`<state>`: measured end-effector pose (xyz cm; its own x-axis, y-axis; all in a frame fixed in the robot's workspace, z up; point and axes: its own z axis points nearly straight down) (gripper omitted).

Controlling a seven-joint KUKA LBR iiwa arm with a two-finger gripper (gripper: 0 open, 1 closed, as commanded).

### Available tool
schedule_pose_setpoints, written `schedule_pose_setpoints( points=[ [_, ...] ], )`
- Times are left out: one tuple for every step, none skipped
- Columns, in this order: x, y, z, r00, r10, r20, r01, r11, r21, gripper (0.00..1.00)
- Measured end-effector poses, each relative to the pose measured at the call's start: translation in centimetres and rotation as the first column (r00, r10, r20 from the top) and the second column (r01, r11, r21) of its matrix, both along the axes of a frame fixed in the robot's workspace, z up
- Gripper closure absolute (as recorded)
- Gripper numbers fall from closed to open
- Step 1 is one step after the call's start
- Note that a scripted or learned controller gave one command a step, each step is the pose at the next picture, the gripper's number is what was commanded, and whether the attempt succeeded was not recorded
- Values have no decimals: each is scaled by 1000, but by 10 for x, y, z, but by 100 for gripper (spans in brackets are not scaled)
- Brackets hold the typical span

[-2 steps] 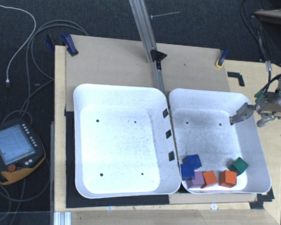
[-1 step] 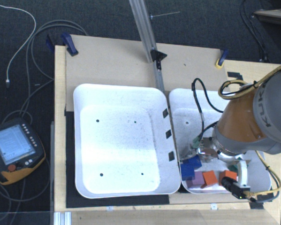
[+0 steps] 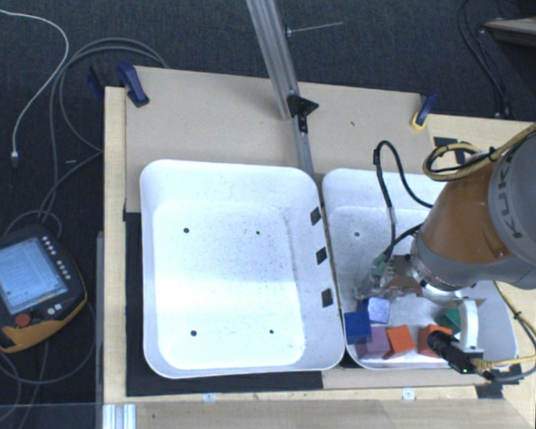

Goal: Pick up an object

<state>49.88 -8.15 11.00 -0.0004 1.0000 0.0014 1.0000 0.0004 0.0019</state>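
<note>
Small objects are heaped in the front of the right bin: a dark blue block, a pale blue cube, a purple block, an orange block, a green piece and a red-orange piece. My gripper hangs low under the orange-banded wrist, just behind the pale blue cube. The wrist hides most of it. I see nothing held in it.
The left bin lies beside the right one, with a shared rim and black clips between them. A metal post rises behind the bins. A black cable loops over the right bin's back.
</note>
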Motion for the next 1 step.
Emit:
schedule_pose_setpoints(
  points=[
    [72, 74, 95, 1000, 10, 11, -10, 1000, 0, 100]
  ],
)
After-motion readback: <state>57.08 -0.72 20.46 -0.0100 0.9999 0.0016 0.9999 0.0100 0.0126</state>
